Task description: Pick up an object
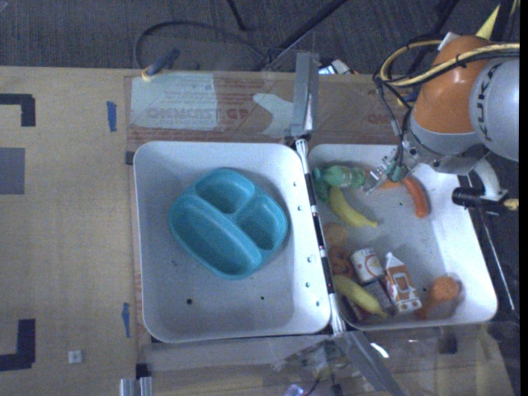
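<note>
Left bin (157, 246): teal tray (228, 221).
Right bin (474, 283): green bottle (340, 176), banana (351, 209), orange carrot (417, 196), two cartons (384, 275), second banana (359, 295), orange ball (445, 287).
Gripper (386, 174): low at the bin's back, between bottle and carrot; grip state: cannot tell.
Advice: centre over one object, probably the bottle or carrot, then descend straight.

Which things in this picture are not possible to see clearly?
- Gripper, camera view: too small and blurred; its grip is unreadable.
- Cartons in the right bin: labels too blurred to read.
- Items in the bin's front corner: piled, outlines merge.
- Arm: cut off by the right edge.
</note>
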`<state>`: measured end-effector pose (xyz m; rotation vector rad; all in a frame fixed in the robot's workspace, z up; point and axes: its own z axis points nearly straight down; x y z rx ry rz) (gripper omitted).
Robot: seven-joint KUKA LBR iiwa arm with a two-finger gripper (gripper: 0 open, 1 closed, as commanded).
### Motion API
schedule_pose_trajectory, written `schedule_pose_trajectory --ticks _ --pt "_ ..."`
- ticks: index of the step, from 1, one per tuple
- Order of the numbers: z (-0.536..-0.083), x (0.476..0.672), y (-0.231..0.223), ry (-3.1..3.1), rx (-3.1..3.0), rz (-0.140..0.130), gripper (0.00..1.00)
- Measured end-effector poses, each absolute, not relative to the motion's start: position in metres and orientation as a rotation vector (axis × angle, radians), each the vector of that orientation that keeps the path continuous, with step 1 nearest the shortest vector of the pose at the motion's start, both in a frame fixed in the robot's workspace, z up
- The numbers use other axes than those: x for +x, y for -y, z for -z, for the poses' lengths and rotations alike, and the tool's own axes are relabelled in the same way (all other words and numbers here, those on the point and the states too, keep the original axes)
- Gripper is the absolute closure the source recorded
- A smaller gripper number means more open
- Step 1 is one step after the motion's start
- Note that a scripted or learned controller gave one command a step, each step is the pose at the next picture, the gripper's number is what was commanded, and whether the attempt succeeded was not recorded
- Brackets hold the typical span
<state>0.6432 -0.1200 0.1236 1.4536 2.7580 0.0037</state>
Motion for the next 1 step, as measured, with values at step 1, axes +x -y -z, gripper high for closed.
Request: schedule_pose_trajectory --ticks 1 --pt "-0.1054 0.6635 0.132 -2.634 1.748 0.015 1.0"
